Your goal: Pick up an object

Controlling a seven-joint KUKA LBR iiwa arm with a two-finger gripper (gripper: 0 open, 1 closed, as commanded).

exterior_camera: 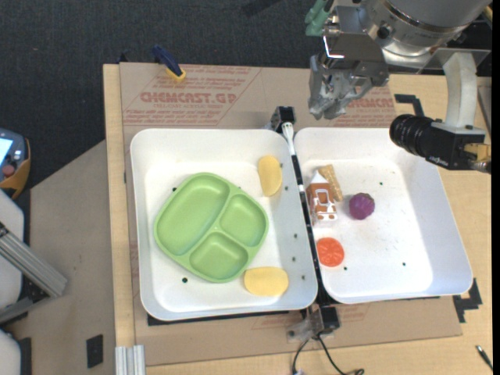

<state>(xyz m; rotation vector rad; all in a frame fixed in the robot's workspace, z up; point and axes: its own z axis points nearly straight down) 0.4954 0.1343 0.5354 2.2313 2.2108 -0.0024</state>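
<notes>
In the right bin (422,276) we count four small things near its left wall: a white and orange toy house (321,201), a tan wafer (331,180) touching it behind, a purple ball (361,206) just beside, and an orange disc (330,252). The gripper (332,104) hangs above the bin's far rim, so all lie toward the near side of it. The wafer, lying front to back, is nearest. The left bin (148,209) holds one green plate (211,226) and two yellow pieces (269,175).
</notes>
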